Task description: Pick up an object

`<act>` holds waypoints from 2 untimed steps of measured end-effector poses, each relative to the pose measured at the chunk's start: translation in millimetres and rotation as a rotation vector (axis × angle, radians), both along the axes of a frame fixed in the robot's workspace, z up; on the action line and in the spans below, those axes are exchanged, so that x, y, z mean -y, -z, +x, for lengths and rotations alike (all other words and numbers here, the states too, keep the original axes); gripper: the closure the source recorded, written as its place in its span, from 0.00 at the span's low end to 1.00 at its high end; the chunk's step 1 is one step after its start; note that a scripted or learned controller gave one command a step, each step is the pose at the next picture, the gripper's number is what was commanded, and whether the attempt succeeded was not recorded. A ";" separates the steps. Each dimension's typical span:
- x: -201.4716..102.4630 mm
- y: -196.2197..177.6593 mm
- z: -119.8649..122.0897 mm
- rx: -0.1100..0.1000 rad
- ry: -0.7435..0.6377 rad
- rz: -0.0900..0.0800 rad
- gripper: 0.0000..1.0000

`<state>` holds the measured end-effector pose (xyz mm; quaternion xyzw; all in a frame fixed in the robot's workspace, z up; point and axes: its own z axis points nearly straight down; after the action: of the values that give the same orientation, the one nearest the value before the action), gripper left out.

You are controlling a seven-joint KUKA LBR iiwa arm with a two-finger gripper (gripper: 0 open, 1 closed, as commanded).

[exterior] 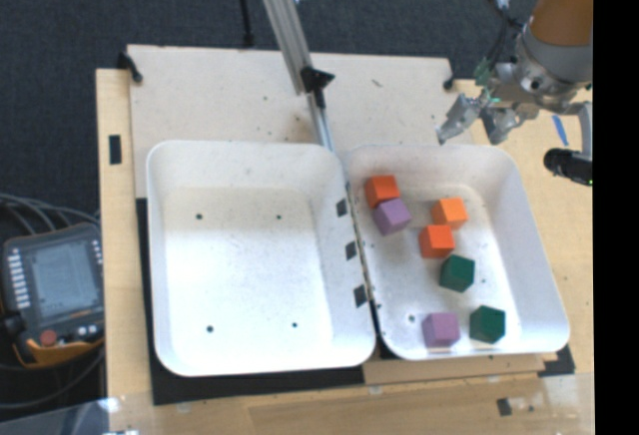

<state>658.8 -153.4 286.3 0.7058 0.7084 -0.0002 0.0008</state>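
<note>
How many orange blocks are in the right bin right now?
3. One orange block at the bin's far left, touching a purple block; a second near the middle; a third just below it. None looks hidden.

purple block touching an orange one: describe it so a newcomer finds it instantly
Look in the right bin, at its far left corner beside the divider. An orange block sits there, and the purple block touches its near side. The other purple block sits at the near edge, touching nothing orange.
</note>
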 end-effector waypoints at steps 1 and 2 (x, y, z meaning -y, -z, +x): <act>0.5 -0.1 -0.1 -0.001 -0.001 -0.001 0.00; -4.8 57.6 6.5 -0.005 -0.003 0.000 0.00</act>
<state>665.3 -148.6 228.7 0.7046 0.7096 -0.0018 -0.0009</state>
